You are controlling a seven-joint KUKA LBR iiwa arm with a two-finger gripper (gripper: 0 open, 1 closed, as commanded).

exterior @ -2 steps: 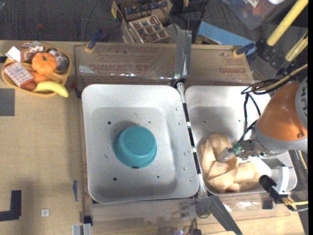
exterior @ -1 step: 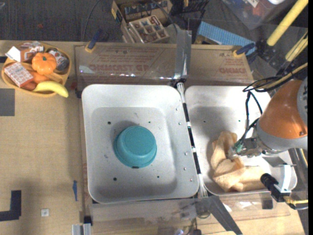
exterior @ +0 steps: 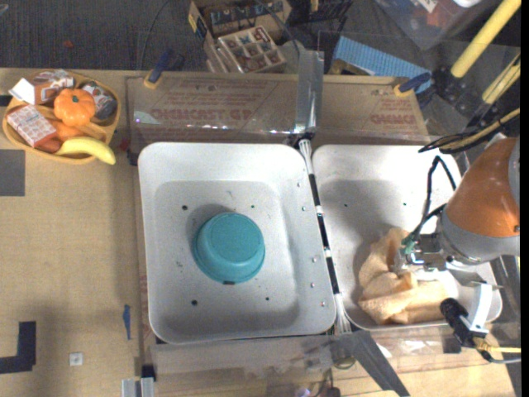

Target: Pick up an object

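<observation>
Reaching in from the right, the grey arm (exterior: 488,213) with its orange band hangs low over the right bin (exterior: 364,172), and its gripper (exterior: 411,255) sits down against a heap of pale tan pieces (exterior: 388,284) in that bin's near corner. How it is set, and whether it has hold of anything, cannot be told from this angle. A teal bowl (exterior: 230,246) lies upside down in the middle of the left bin (exterior: 165,180). A basket of toy food (exterior: 59,118) rests on the bench at far left.

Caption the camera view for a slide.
Gripper down on a tan object in the right bin; teal bowl in the left bin.
</observation>
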